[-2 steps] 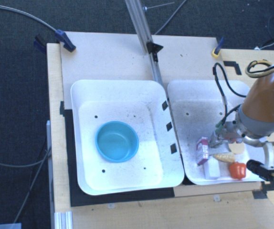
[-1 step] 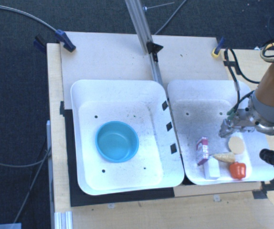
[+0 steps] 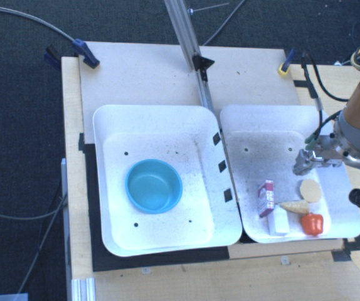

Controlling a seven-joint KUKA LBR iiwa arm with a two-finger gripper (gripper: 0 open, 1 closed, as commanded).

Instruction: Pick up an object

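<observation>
Plastic bins on a pale wooden tabletop, dark carpet around.

The two white bins (image 3: pixel 161 121) look like smooth, faintly glossy plastic, speckled with dark scuffs. The blue bowl (image 3: pixel 153 185) is smooth plastic with a soft sheen. The tabletop (image 3: pixel 142 74) reads as matt, light wood or board with a raw wooden edge. The tool (image 3: pixel 305 160) looks like bare, shiny metal, as does the slanted rail (image 3: pixel 179 11). The floor (image 3: pixel 17 105) is rough dark carpet.
</observation>
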